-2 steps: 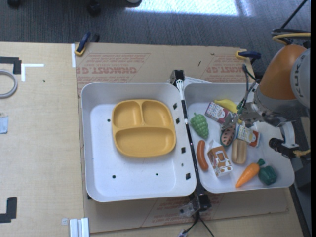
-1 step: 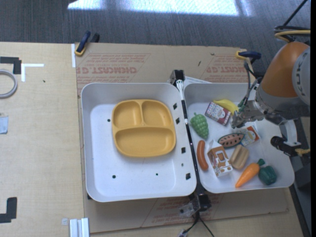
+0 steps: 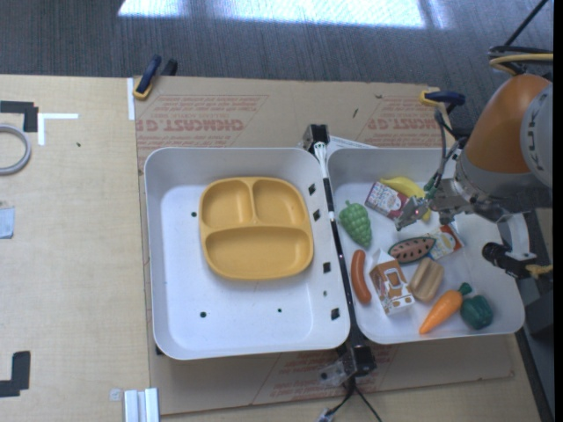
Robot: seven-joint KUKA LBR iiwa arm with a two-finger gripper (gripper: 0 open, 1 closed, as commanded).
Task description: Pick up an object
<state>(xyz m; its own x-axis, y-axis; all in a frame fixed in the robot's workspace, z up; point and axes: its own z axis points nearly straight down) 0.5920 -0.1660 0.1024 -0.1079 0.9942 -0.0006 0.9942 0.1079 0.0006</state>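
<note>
- The gripper is low over the right bin, just beside a small printed packet and a banana.
- Its metal tip is small and blurred; I cannot tell how far it is open, nor whether it touches anything.
- Nothing can be seen held in it.
- The arm comes in from the right and hides the bin's upper right part.
- Right bin items: a green bumpy vegetable, a sausage, a carton, a dark seeded slice, a bread piece, a carrot and a green pepper.
- A small red and white piece just beside the seeded slice is too unclear to name.
- The left bin holds a yellow divided plate, lying flat near its middle.
- A black part near the arm's base is cut off at the right edge.
</note>
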